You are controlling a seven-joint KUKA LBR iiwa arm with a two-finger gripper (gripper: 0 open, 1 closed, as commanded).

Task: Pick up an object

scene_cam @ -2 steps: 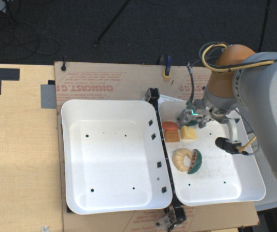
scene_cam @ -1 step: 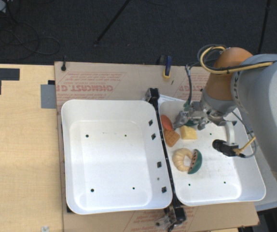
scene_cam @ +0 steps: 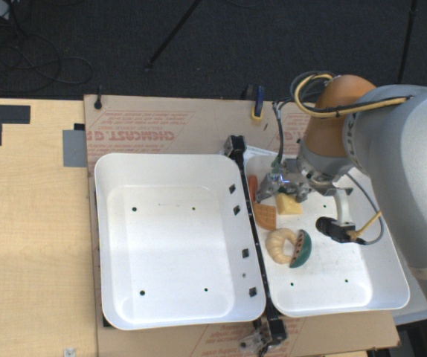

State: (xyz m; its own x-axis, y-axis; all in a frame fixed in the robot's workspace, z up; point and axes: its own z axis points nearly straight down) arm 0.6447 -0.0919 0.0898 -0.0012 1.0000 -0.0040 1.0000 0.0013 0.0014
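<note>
Single fixed cam sat above the bench, looking down at a slant from mid distance. Both white bins (scene_cam: 170,314) filled the lower centre and right of the frame; dark floor ran across the top, wooden bench at left. The arm (scene_cam: 392,147) came in from the right edge.

hidden: hand (scene_cam: 282,187) fingertips lost among wrist hardware, their spacing unreadable | covered: far end of the right bin (scene_cam: 362,292) under the arm (scene_cam: 392,140) | blurred: pale block (scene_cam: 289,205) just below hand, identity unclear | cut off: arm at right edge
</note>
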